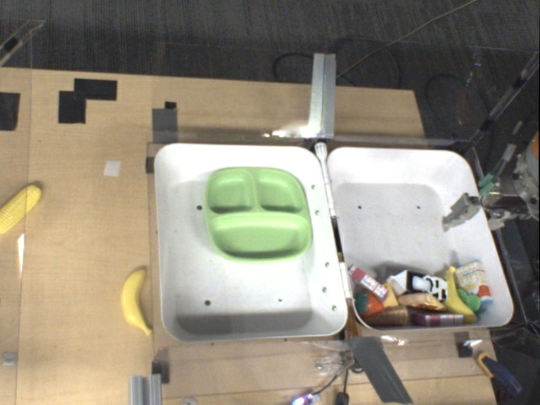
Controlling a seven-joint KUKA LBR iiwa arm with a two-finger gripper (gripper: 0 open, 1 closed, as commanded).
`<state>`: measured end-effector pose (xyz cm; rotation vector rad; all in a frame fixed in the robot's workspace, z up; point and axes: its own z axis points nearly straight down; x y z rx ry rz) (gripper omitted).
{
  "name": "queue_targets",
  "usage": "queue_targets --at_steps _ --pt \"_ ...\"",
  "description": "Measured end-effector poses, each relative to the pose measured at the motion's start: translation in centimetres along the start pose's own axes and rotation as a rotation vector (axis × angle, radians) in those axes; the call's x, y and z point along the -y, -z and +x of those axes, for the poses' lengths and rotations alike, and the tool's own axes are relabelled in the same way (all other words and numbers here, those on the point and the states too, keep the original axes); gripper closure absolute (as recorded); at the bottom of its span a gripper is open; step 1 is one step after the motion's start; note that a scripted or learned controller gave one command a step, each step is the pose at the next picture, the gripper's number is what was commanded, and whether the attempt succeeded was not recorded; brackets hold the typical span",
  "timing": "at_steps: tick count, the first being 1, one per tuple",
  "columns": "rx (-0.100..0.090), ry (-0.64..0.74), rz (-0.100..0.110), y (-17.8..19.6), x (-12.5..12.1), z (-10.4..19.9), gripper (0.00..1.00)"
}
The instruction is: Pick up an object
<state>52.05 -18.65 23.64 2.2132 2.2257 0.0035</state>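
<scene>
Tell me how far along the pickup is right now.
Nothing looks picked up yet. The gripper sits at the right bin's right rim, well above the heap of small objects piled along that bin's near edge, and nothing is visible at its tip. In hand: positioning over the right bin. Left: move to the heap, close on one item and lift it. The green divided plate lies in the left bin.

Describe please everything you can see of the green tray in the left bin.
The green tray is a pale green, plastic-looking plate with rounded corners and three compartments: two small ones at the far side, one wide one at the near side. All three hold nothing. It lies flat and upright on the floor of the left bin, toward its far right part, touching nothing else.
</scene>
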Motion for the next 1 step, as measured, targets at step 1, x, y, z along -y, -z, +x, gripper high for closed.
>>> queue_targets --at_steps 1 --pt "0.001 0.236 -0.004 -14.42 -5.43 4.86 0.0"
